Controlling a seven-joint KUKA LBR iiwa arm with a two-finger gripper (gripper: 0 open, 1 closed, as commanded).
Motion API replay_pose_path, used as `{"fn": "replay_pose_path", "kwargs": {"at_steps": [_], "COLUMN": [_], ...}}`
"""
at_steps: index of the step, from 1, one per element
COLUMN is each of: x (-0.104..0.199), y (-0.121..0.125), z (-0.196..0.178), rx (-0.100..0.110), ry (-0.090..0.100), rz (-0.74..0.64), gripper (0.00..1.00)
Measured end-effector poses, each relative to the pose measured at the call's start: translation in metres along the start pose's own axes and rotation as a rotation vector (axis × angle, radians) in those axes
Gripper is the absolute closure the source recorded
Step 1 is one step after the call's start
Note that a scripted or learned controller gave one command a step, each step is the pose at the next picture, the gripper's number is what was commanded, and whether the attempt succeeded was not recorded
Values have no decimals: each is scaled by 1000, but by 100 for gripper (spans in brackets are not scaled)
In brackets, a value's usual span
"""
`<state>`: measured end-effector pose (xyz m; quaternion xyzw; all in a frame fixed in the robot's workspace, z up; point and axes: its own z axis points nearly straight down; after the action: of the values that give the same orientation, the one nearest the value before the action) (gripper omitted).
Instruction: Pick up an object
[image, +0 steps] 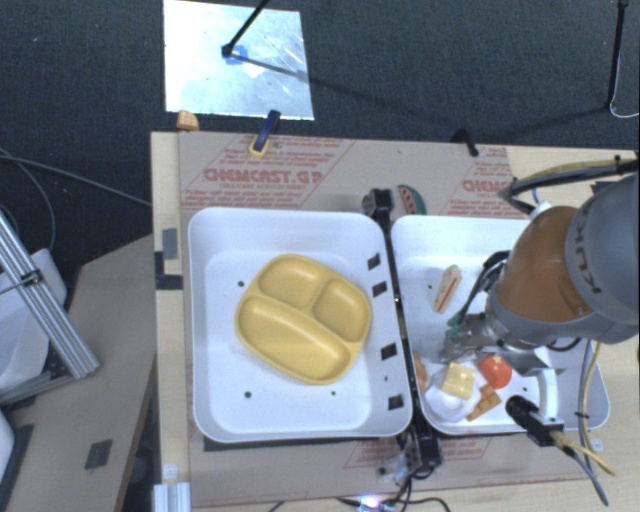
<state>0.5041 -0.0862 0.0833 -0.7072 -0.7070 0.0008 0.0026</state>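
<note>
Pincer (462, 338) hovers just above yellow block (458, 381).

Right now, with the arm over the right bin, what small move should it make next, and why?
Probably a short, straight descent. The gripper hangs low in the right bin, just above the cluster with the yellow block and red piece. The hot dog lies apart, farther back, so the cluster is nearest.
</note>
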Motion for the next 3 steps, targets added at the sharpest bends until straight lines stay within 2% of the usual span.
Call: {"fn": "replay_pose_path", "kwargs": {"at_steps": [2,3], "x": [-1,50], "y": [5,91], "z": [-22,-107], "rx": [-10,-20], "ry": [-2,-3], "rz": [-1,-12], "gripper": [100,100]}}
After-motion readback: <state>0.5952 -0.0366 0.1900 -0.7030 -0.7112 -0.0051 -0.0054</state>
